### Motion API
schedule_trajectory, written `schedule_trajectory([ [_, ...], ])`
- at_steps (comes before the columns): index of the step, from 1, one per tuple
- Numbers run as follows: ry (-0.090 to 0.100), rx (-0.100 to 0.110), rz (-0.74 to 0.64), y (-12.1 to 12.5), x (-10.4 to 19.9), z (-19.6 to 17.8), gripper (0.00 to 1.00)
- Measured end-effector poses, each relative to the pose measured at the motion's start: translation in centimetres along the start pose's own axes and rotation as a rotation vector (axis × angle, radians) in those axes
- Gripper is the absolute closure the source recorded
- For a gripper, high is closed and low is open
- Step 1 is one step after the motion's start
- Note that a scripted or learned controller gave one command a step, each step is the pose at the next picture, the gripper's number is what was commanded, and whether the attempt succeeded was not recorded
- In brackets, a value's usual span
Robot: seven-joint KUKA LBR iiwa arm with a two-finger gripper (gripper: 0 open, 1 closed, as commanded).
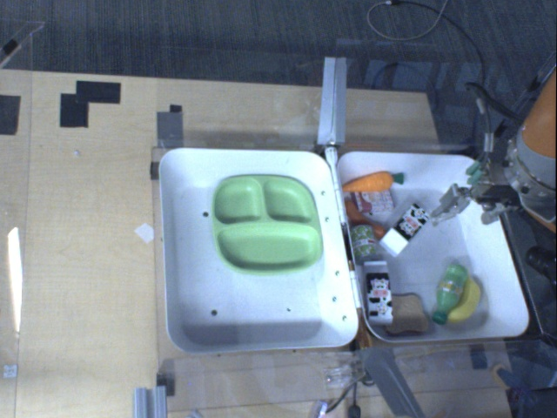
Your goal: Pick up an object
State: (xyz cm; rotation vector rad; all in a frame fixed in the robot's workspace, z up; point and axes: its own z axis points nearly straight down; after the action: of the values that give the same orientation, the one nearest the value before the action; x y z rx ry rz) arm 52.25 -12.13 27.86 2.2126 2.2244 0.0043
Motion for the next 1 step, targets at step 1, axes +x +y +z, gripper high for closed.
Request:
schedule_trajectory([
  [1, 0.000, 0.002, -0.025, 3.61, -0.85, 7.85, 0.00],
])
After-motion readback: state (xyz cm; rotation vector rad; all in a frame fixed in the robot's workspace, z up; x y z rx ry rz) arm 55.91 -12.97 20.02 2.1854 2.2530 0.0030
